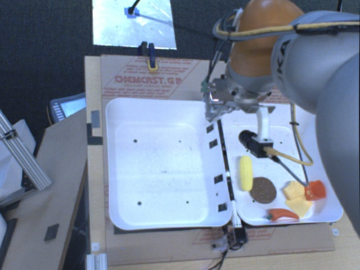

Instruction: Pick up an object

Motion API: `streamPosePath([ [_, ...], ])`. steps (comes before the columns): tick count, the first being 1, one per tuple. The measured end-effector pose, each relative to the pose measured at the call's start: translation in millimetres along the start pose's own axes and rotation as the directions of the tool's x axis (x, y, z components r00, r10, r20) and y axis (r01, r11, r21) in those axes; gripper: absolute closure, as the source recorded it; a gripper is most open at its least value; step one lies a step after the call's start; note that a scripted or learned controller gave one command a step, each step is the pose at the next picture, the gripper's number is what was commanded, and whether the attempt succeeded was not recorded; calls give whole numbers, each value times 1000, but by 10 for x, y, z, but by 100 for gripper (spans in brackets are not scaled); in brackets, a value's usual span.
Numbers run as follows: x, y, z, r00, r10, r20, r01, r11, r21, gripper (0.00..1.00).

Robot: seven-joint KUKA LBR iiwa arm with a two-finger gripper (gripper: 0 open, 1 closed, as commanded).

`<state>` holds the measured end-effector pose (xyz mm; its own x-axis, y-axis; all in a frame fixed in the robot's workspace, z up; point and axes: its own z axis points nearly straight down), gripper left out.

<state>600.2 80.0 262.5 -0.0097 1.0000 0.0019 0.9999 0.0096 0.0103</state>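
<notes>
The objects open to picking are all lying in the lower half of the right bin (253, 221), in the lower right of the frame. The corn (246, 173) is lying lengthwise, nearly upright in the picture, just beside the seam (223, 162) between the bins. A brown disc (262, 189) is lying flat at its lower right, touching it or nearly so. Further right, yellow wedges (296, 198) are sitting against an orange block (316, 190), and a carrot (283, 214) is lying along the bin's lower rim just below them.

The gripper (212, 110) is hanging over the top end of the seam, above centre of the frame, well apart from every object; how far it is set apart cannot be told from this angle. The arm (315, 49) is filling the upper right. The left bin (157, 162) is taking up the middle left.

The step in hand looks like the approach, with nothing gripped yet. To do it well, the gripper is best travelling down the frame and a little right, settling over the corn, which is the nearest object and the one with the most room on its left. Closing across the corn's short width, over its middle, is looking like the safest grasp. Coming down near its lower end is risking a nudge on the disc, and drifting left is risking the bin wall at the seam. The disc is flat and thin, so it is likely the poorest choice.
</notes>
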Motion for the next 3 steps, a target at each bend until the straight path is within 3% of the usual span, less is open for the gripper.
streamPosePath([
  [1, 612, -132, 291, 1000, 0, 0, 0, 1000, 12, 100],
  [2, 672, -748, 615, 1000, 8, 2, -8, 1000, 17, 100],
  [3, 663, -715, 595, 1000, 9, 2, -9, 1000, 10, 0],
])
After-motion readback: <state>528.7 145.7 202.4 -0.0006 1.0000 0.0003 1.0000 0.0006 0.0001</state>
